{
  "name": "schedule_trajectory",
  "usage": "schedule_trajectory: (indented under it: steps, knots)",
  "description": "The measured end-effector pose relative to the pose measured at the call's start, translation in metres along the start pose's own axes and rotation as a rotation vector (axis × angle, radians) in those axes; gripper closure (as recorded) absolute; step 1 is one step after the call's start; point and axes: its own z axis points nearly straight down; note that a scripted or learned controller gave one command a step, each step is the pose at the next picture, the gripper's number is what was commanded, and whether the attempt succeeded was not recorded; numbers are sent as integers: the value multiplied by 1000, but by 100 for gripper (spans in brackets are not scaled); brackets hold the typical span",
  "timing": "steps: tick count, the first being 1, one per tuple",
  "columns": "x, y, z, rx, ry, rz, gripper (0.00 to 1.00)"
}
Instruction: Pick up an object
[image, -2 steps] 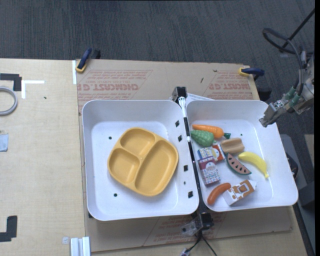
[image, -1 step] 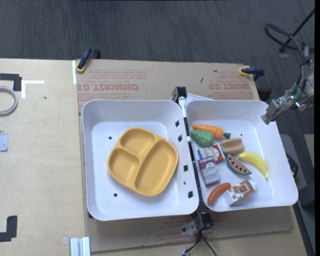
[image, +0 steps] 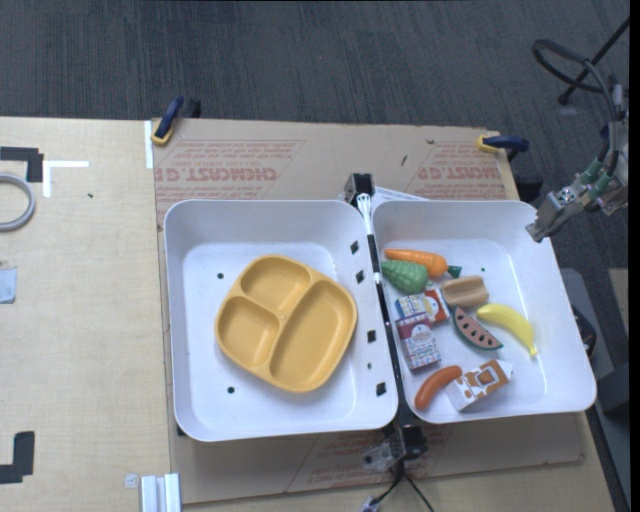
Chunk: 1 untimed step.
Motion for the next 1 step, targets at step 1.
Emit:
schedule_trajectory:
  steps: [1]
  knots:
    - [-1, 1, -10, -2, -3, -2, 100]
